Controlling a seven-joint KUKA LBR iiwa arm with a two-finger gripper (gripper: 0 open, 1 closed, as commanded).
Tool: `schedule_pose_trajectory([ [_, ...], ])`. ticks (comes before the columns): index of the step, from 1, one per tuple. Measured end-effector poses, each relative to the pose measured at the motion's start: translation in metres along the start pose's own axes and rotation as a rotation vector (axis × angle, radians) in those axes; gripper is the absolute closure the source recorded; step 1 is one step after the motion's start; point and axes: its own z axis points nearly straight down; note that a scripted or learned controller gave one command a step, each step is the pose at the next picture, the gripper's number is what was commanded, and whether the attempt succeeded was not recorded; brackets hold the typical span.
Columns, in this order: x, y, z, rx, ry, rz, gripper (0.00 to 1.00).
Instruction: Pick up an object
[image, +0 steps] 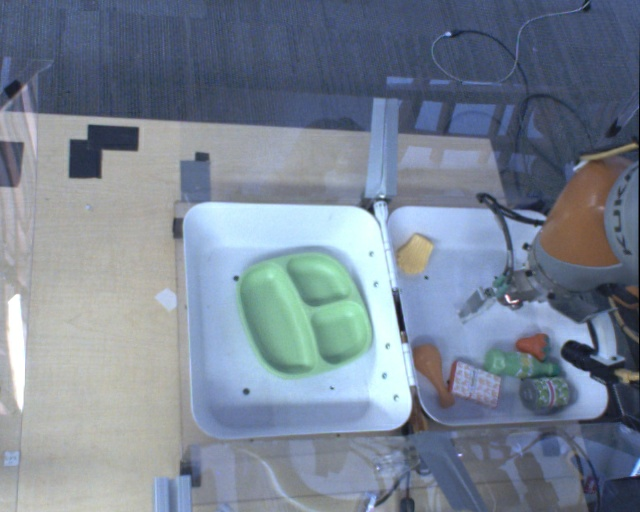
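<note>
In the camera view, the gripper (483, 301) hangs over the middle of the right bin (455, 262), and whether it is open or closed cannot be told. A yellow piece (415, 253) lies at that bin's upper left; along its lower edge sit an orange drumstick-shaped toy (432, 370), a patterned box (475, 383), a green object (510, 362) and a grey round object (545, 393). The left bin (215, 330) holds a green divided tray (304, 313).
</note>
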Motion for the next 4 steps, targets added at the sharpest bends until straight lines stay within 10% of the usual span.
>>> schedule_pose_trajectory([
  [1, -0.048, 0.007, 0.001, 0.002, -0.001, 0.040, 0.00],
  [2, -0.031, -0.063, -0.001, 0.003, 0.000, 0.008, 0.00],
  [3, -0.031, -0.059, -0.013, -0.004, -0.003, 0.005, 1.00],
  [4, -0.039, -0.030, 0.000, 0.003, -0.001, -0.031, 1.00],
])
